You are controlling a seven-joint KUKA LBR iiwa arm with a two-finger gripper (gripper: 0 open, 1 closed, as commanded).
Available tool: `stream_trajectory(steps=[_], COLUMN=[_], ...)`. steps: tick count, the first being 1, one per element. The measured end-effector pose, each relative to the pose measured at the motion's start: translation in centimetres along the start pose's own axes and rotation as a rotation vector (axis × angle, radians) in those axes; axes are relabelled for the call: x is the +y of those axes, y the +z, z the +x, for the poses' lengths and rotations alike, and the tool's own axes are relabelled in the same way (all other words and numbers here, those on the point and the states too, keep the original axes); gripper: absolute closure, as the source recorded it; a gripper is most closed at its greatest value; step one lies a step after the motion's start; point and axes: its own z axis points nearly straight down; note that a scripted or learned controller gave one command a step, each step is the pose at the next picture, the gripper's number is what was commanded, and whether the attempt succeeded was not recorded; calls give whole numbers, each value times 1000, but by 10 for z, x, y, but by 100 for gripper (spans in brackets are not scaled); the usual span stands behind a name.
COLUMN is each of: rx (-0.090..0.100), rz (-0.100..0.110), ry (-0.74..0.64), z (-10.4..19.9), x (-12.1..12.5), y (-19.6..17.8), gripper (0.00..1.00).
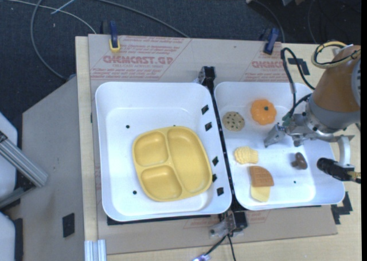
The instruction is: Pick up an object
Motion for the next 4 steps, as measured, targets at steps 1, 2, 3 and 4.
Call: stream_trajectory(steps=[1,2,3,4], rx=[-3,-6,-6,-6], rz=[-9,-16,-15,-16], ry=[0,-1,-2,-1], z=[-1,1,4,4], x=[2,2,9,10], y=[-15,-80,-127,-181], gripper=[100,100,100,100])
